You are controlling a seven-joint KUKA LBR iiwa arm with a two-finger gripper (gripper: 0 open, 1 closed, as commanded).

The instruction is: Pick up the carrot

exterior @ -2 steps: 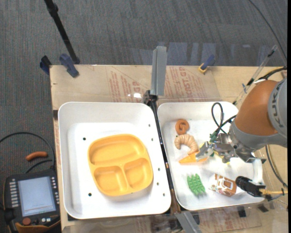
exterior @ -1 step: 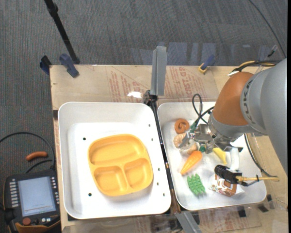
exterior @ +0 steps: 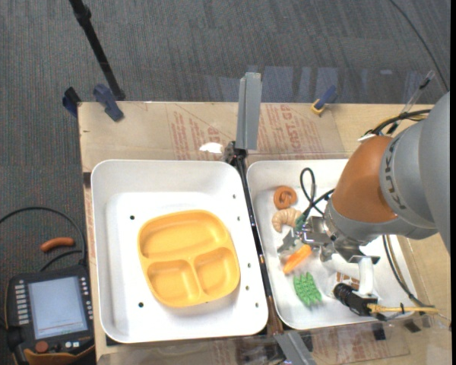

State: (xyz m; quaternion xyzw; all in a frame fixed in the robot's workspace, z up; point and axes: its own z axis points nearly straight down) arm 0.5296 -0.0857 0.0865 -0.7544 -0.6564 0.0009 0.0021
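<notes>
The claw (exterior: 304,243) sits over the carrot (exterior: 295,261) in the right bin (exterior: 262,175); its opening cannot be told. A green toy (exterior: 307,288) lies toward 5 o'clock.

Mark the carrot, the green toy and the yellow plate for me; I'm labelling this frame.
carrot (exterior: 295,261): camera view, middle of its orange body.
green toy (exterior: 307,289): camera view, its centre.
yellow plate (exterior: 184,239): camera view, bare floor of its largest compartment.

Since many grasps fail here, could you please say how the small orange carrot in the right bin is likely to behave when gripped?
The small orange carrot looks like a smooth, tapered toy, so it may slip out toward its thin end. Its rounded body would probably roll if nudged on the white right bin floor. It seems small and likely light, so the gripper just above it could knock it aside.
</notes>
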